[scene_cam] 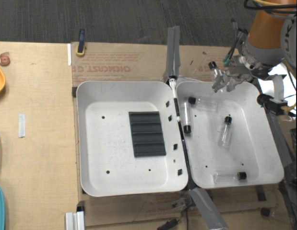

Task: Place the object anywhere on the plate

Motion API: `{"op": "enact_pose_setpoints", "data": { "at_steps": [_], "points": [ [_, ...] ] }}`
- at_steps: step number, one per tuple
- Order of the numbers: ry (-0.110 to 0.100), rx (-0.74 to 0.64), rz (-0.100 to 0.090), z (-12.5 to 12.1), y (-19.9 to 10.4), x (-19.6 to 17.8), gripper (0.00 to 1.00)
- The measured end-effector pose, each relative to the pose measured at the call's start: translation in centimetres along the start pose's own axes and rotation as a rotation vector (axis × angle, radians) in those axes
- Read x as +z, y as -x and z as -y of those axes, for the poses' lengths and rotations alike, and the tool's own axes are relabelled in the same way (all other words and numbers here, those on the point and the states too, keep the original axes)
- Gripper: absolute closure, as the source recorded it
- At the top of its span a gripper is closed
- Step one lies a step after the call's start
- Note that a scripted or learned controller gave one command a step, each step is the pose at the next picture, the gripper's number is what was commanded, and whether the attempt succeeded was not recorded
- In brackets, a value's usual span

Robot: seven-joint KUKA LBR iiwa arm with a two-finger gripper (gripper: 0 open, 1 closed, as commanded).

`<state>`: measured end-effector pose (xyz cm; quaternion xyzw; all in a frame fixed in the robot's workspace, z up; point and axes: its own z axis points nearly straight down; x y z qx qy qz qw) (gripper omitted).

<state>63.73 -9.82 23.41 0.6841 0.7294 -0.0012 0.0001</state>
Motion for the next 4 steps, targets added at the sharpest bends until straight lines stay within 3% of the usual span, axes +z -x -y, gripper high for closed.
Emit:
{"op": "enact_pose_setpoints", "data": {
  "at_steps": [1,2,3,4],
  "points": [
    [0.0,-0.113,-0.001,-2.5,-5.5,4.3,1.0],
    [-0.001,0.03,0.0,-3.2,-17.1,4.3,1.0],
    [-0.001,0.075,0.0,-3.6,-23.5,5.5,1.0],
    [0.0,0.24,0.001,-3.8,-29.6,-1.5,1.0]
  ]
}}
